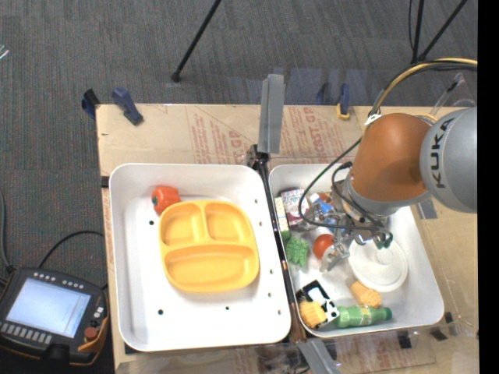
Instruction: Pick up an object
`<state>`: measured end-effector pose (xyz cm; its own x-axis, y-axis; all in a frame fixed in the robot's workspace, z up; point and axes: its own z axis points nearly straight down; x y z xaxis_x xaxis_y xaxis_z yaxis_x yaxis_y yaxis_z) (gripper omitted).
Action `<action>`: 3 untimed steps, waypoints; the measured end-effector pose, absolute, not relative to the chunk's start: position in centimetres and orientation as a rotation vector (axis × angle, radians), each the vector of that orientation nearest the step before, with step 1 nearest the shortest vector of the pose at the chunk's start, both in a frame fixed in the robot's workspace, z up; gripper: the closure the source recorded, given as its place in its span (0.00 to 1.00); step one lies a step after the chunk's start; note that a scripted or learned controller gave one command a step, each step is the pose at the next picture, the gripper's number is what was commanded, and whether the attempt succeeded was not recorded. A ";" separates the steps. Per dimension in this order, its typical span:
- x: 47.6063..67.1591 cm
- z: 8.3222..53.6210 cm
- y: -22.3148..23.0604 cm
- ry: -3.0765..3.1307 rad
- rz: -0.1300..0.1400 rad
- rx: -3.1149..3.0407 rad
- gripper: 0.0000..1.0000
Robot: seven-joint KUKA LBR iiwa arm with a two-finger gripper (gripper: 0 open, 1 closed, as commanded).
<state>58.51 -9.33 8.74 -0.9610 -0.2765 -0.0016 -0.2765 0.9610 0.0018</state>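
Observation:
My gripper [348,244] hangs under the orange wrist band, low over the middle of the right bin [427,291]. Right beside it on the left lies a small red ball-like toy [322,245], with a green leafy toy [296,251] further left. A white bowl [380,266] sits just to the gripper's lower right. Nothing shows held by the gripper. The arm's bulk hides the bin's upper right part.
A yellow corn-like piece [365,294], a green bottle [360,315], a yellow and black-white item [316,308] and a pale packet [291,202] also lie in the right bin. The left bin [125,287] holds a yellow divided plate [209,245] and a red pepper [164,197].

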 end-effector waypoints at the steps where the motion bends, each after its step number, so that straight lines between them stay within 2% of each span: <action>1: 53.9 8.7 -13.3 3.120 0.002 -0.370 0.00; 2: 62.2 8.8 -13.1 3.119 0.003 -0.337 0.00; 3: 62.8 8.8 -12.3 3.113 -0.001 -0.398 0.00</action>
<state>62.77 -12.30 8.83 -0.9678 -0.2517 -0.0034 -0.2517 0.9678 -0.0012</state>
